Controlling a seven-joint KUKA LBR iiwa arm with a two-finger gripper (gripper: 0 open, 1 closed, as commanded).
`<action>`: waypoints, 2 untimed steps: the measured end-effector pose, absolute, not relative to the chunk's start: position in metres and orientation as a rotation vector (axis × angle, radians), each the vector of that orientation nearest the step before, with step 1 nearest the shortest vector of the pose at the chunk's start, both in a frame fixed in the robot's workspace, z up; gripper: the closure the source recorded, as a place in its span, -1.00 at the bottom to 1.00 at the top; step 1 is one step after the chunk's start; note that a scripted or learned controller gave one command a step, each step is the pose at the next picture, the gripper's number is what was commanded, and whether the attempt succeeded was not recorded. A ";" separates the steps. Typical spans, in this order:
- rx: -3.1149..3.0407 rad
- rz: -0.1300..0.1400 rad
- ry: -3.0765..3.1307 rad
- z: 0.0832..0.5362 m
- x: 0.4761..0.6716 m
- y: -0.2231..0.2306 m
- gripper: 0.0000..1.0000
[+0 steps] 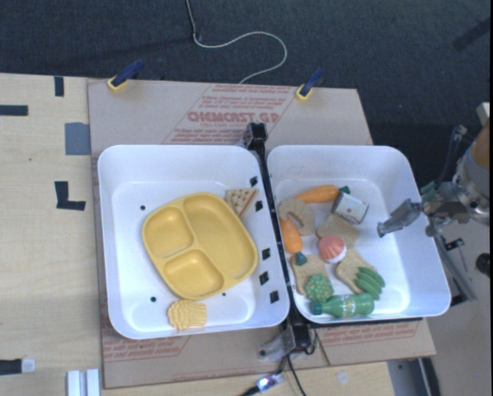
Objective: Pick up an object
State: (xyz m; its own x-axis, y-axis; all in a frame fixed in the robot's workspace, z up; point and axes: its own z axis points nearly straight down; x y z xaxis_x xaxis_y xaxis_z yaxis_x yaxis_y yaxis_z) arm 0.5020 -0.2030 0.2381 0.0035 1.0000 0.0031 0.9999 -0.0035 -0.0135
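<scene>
The right bin [399,167] holds a heap of toy food: a long orange carrot [319,194], a smaller orange piece [291,237], a grey and white block [350,207], a red and white ball [331,247], a broccoli head [317,287], a green pea pod [368,280], a green cucumber [343,306] and several tan bread slices [339,227]. My gripper [392,221] reaches in from the right over the bin's right side, about a hand's width right of the block and the ball. I see nothing held in it.
The left bin [115,221] carries a yellow divided plate [199,243], a tan waffle wedge [241,199] at its upper right and a yellow corn piece [186,313] near the front wall. A black divider [267,221] runs between the bins. Both stand on cardboard [222,114].
</scene>
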 end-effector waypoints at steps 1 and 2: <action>-2.220 0.002 -2.221 0.244 0.505 -0.203 -1.00; -2.217 0.006 -2.217 0.180 0.504 -0.204 -1.00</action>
State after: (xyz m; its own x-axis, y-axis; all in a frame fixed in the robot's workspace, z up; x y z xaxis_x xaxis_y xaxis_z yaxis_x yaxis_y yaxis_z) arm 0.5038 -0.2041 0.1800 0.0001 1.0000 0.0018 1.0000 -0.0001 -0.0076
